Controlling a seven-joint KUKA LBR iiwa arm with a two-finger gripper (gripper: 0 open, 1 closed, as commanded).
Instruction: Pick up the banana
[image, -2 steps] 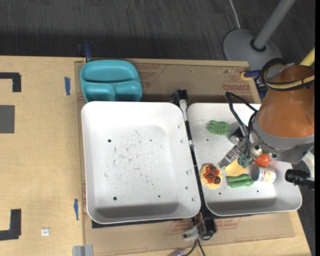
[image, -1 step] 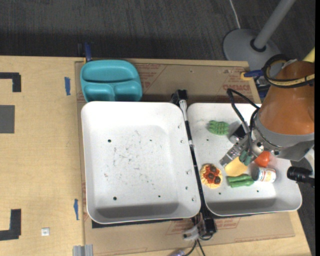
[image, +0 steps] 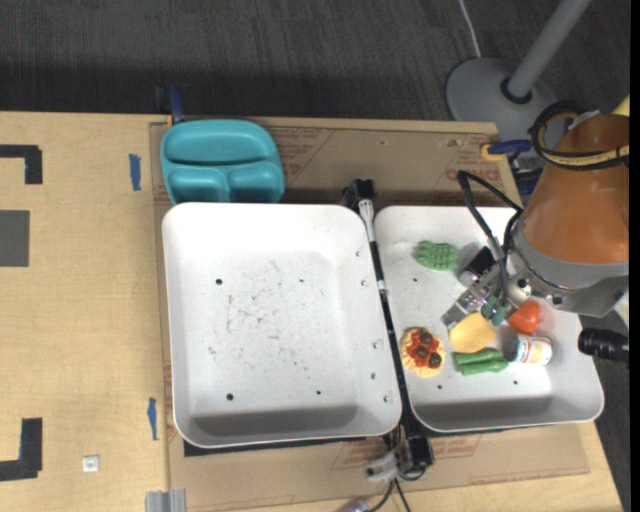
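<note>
The banana (image: 471, 334), a short yellow piece, lies in the right bin (image: 570, 400) near its middle. My gripper (image: 479, 298) hangs right over the banana's upper end, reaching in from the right under the grey and orange wrist (image: 580, 200). From this angle it is unclear whether the gripper touches the banana. Nothing is seen held.
Crowded around the banana are a green pod (image: 481, 362) just below it, a red tomato (image: 525, 317) and a small bottle (image: 531, 350) to its right, a round pizza toy (image: 422, 351) to its left and a green leafy piece (image: 436, 254) above. A teal tray (image: 221, 160) sits behind the left bin (image: 270, 310).
</note>
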